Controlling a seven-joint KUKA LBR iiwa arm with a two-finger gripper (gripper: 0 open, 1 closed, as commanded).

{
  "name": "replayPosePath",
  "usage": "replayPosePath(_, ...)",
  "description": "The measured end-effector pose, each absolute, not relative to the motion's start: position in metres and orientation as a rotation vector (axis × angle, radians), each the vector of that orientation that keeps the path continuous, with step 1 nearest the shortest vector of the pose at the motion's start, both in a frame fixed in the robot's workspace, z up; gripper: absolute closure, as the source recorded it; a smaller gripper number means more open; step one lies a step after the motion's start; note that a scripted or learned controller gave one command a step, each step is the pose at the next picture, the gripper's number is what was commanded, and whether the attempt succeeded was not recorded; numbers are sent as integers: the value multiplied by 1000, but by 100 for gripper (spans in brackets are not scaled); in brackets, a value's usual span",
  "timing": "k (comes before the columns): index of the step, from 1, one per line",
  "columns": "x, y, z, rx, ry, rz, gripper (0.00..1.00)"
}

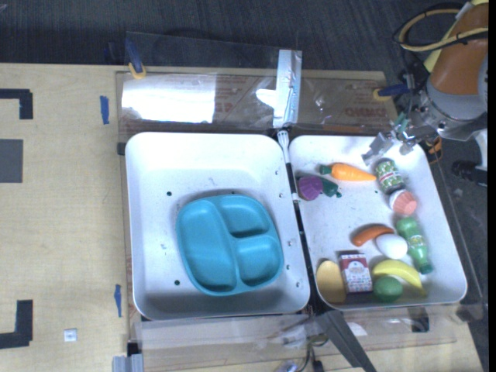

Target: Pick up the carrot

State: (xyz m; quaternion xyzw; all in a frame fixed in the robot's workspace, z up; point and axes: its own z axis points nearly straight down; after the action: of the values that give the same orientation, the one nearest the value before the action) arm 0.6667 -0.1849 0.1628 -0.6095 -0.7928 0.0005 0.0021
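The carrot, orange with a green leafy end pointing left, lies in the upper part of the right bin. My gripper hangs above that bin's far right corner, up and to the right of the carrot, apart from it. Nothing shows between its fingers. The arm with its orange band comes in from the upper right.
The right bin also holds a purple toy, a green-labelled can, a pink piece, a green bottle, a white egg, a banana and a red box. The left bin holds a blue divided tray.
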Motion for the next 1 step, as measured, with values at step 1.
replayPosePath(1,665,-151,95,-1517,-2742,8,0)
